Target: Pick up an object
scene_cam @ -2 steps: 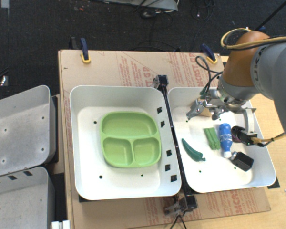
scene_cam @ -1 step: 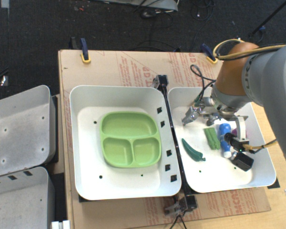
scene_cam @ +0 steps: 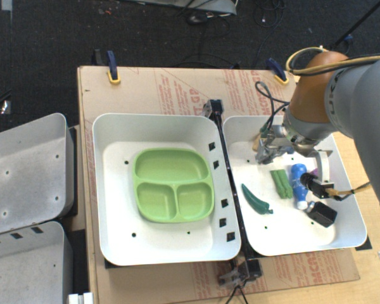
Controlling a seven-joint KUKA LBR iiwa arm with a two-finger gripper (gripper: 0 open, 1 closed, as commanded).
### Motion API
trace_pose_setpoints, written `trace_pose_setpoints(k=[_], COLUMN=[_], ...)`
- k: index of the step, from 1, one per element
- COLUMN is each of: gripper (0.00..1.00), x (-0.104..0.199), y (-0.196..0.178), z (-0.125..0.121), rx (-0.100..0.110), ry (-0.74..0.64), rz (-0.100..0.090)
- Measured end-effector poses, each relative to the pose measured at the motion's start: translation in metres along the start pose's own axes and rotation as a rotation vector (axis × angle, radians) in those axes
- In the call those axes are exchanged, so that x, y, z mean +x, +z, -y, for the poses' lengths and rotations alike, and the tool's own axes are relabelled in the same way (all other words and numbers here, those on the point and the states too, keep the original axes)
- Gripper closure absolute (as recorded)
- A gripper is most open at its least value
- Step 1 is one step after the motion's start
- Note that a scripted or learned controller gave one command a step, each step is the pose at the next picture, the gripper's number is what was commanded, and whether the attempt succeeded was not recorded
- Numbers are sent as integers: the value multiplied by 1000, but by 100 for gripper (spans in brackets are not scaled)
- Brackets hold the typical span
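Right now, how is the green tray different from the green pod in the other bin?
The tray is pale green, the pod dark green. The tray is wide, with three compartments; the pod is small, thin and curved. The tray lies in the left bin, the pod in the right bin. Both lie flat.

Bright even overhead light, soft shadows, slightly grainy, mostly sharp focus

We look down at a slant from above the bench (scene_cam: 152,84), arm (scene_cam: 358,100) entering from three o'clock.
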State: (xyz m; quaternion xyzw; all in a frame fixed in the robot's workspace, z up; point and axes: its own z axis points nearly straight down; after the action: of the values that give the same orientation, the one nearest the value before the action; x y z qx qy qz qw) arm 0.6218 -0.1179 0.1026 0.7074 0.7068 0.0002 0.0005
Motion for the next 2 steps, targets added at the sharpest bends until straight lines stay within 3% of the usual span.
trace_pose_setpoints(k=[1, 2], gripper=[100, 100], x=[0, -2], y=[-60, -108], z=[6, -3], rx=[-4, -4], ry=[1, -3], rz=[0, 1])
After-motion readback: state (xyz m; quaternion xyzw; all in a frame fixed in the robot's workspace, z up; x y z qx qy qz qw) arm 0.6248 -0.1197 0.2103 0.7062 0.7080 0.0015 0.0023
